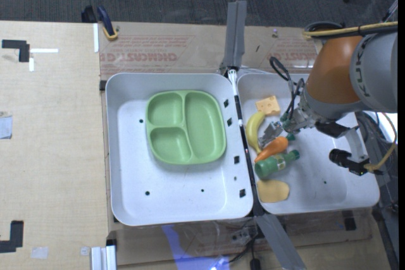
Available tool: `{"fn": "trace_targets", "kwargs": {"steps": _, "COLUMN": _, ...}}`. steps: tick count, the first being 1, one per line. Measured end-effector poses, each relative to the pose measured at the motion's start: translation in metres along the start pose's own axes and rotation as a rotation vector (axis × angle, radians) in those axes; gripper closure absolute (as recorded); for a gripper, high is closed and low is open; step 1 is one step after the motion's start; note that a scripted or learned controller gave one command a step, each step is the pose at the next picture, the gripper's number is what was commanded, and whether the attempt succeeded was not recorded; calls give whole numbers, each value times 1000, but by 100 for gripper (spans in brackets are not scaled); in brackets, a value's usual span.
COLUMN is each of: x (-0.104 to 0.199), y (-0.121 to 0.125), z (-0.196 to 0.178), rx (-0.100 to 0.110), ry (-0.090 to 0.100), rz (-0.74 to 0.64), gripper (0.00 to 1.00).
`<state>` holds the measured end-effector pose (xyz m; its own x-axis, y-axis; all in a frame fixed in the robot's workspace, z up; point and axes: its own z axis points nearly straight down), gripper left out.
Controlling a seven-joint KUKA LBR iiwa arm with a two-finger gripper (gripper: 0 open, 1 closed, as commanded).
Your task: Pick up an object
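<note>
Reaching for the carrot point(272, 149) in the right bin point(329, 196), wedged between banana point(254, 128) and green bottle point(276, 163). Jaws point(273, 131) low, just above carrot's upper end; cannot tell if parted or clenched. Next: settle astride carrot, clamp, lift clear of neighbours

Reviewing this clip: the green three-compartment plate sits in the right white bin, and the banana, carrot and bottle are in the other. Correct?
Not quite. The camera view shows the green three-compartment plate in the left white bin; the yellow banana, orange carrot and green bottle lie in the right bin.
</note>
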<state>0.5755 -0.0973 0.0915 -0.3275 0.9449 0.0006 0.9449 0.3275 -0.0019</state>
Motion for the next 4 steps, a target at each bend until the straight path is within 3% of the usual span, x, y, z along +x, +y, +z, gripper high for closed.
{"fn": "trace_targets", "kwargs": {"steps": 1, "x": -2, "y": -1, "z": -9, "rx": -1, "ry": -1, "rz": 6, "gripper": 100}}
{"fn": "trace_targets", "kwargs": {"steps": 2, "x": -63, "y": -46, "z": -1, "rx": -2, "ry": -1, "rz": -202, "gripper": 100}}
{"fn": "trace_targets", "kwargs": {"steps": 3, "x": 27, "y": 16, "z": -100, "rx": -2, "ry": -2, "rz": -81, "gripper": 100}}
{"fn": "trace_targets", "kwargs": {"steps": 4, "x": 23, "y": 15, "z": -103, "rx": -1, "ry": -2, "rz": -128, "gripper": 100}}
